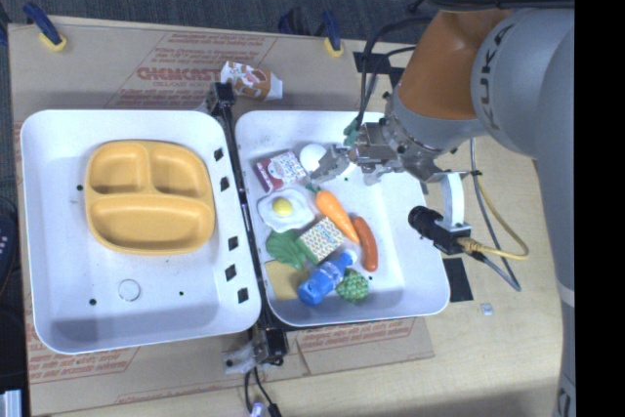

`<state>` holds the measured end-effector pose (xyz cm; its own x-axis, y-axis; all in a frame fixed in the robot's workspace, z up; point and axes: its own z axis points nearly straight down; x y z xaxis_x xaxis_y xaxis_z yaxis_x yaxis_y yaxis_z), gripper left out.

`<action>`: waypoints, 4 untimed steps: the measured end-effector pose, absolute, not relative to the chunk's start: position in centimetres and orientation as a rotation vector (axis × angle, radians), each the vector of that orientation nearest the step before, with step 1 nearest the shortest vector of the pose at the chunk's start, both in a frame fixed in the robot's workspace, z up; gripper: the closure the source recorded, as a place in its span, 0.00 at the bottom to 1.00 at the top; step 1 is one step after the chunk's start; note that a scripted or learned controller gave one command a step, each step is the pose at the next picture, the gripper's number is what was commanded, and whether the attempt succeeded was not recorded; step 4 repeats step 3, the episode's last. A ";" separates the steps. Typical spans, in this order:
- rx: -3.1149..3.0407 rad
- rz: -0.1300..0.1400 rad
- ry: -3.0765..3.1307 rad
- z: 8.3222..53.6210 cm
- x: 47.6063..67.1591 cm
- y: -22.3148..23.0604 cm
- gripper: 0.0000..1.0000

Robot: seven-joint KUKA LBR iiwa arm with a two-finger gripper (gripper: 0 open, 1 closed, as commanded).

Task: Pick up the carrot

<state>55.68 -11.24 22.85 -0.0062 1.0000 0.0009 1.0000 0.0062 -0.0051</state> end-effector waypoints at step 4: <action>-2.099 0.002 -2.336 25.2 49.0 -11.1 1.00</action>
